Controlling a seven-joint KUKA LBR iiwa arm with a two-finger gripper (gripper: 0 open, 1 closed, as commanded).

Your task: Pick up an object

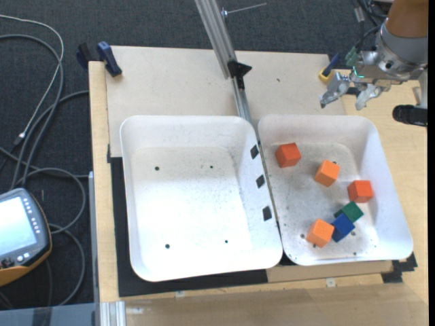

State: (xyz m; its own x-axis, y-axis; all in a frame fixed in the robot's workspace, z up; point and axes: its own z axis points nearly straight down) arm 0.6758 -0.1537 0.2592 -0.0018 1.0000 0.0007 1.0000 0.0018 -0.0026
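Open, empty gripper (348,92) hovering beyond right bin's (387,182) far rim; nearest orange cube (288,154) lying nearer and to the left.

We see two white bins (136,141), both speckled with dark dots. In the right one lie four orange cubes (288,154), a green cube (353,211) and a blue cube (342,227). The bench (170,80) is pale tan.

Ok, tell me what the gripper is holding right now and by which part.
Nothing is held. The two-finger gripper hangs open above the bench beyond the right-hand shallow white bin, with only air between its fingers. The coloured cubes, such as the red-orange cube, lie in that bin.
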